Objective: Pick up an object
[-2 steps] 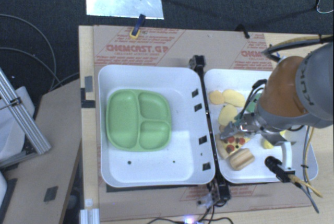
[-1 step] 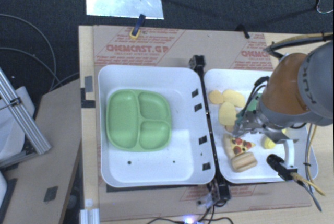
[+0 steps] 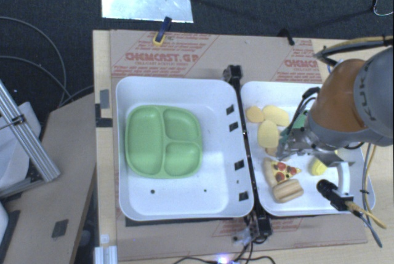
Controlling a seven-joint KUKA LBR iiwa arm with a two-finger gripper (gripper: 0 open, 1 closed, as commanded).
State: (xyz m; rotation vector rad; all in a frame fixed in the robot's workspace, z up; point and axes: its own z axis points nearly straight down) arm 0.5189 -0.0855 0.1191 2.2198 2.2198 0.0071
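Camera view: the pincer [image 3: 288, 144] hangs low in the right bin [image 3: 265, 204], over the pale yellow pieces [image 3: 268, 132], with the pizza slice [image 3: 280, 168] and bread roll [image 3: 287, 190] just beside it toward the bin's near edge. I cannot tell its state. These items crowd together, so a descent may nudge 2 at once or grip nothing.

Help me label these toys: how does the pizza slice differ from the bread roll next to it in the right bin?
The pizza slice is a flat wedge; the bread roll is a rounded, stubby log. The pizza slice is yellow with red spots; the bread roll is plain tan. The pizza slice lies nearer the arm's wrist, the bread roll nearer the bin's front edge. Both are small toy foods lying close together on the floor of the right bin.
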